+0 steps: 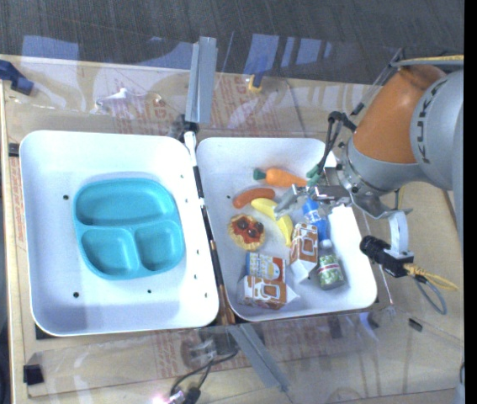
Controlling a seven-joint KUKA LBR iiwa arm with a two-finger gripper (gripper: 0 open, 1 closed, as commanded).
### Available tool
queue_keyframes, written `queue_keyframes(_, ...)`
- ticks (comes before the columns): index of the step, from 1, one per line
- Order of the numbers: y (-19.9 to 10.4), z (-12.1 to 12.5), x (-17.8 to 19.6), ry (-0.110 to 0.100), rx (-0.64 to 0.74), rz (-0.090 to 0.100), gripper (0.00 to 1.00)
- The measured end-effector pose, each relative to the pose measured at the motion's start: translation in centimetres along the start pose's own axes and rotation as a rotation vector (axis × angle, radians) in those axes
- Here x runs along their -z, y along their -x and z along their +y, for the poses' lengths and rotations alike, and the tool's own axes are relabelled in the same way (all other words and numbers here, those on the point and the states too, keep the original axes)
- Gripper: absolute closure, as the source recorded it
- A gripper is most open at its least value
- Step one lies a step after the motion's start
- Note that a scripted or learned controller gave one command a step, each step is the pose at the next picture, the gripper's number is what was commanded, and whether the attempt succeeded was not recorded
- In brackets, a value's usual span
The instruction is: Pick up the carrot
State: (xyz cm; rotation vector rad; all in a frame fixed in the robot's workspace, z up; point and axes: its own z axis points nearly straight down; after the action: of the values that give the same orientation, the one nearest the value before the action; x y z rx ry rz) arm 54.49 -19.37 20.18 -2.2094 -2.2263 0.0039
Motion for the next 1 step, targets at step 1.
queue_keyframes(1,1.68,6.3,0.39,0.003,-0.052,-0.001,0.0)
